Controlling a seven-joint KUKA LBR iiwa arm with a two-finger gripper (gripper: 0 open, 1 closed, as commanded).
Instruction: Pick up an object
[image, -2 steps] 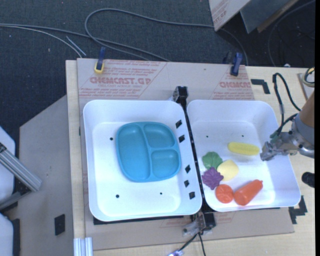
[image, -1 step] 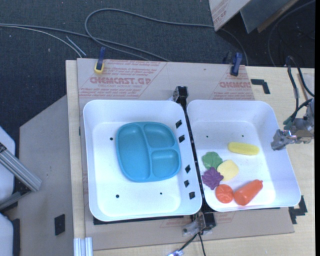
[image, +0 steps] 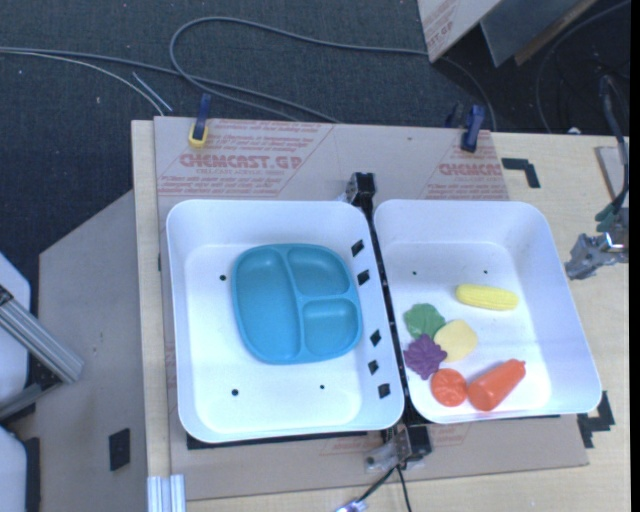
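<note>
Camera view from above: six toy foods lie loose in the right bin (image: 532, 238), none of them gripped. Taking the yellow corn cob (image: 487, 297) as the landmark, the green leafy piece (image: 423, 319) sits below and to its left. The pale yellow piece (image: 457, 340) is just below the cob. The purple cluster (image: 424, 355) is further down-left, touching that yellow piece. The red tomato (image: 448, 387) and orange carrot (image: 497, 384) lie lowest, side by side. Right of the cob, past the bin's rim, the gripper (image: 590, 255) hangs over the bench, well apart from the toys; I cannot tell whether it is open or closed. Far left of the cob, the left bin (image: 183, 300) holds a blue divided plate (image: 297, 301).
</note>
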